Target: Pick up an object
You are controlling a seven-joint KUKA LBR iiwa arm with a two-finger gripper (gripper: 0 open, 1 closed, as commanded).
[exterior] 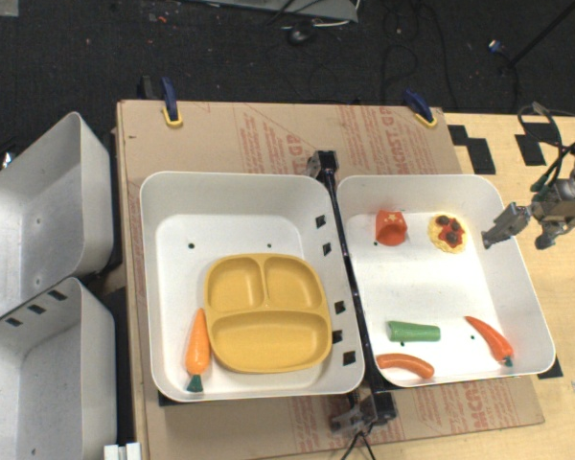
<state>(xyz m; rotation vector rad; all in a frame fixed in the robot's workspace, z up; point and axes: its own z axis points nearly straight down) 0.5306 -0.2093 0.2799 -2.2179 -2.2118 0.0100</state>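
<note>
The gripper [519, 223], fingers apart and holding nothing, hovers at the right bin's [517, 286] right rim near the back corner, just beside the small toy pizza [449, 233]

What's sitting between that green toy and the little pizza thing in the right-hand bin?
Nothing. In the camera view, the stretch between the green toy and the small pizza is bare white floor of the right bin.

yellow tray [268, 312], carrot [198, 343], hand [525, 224] at right
</note>
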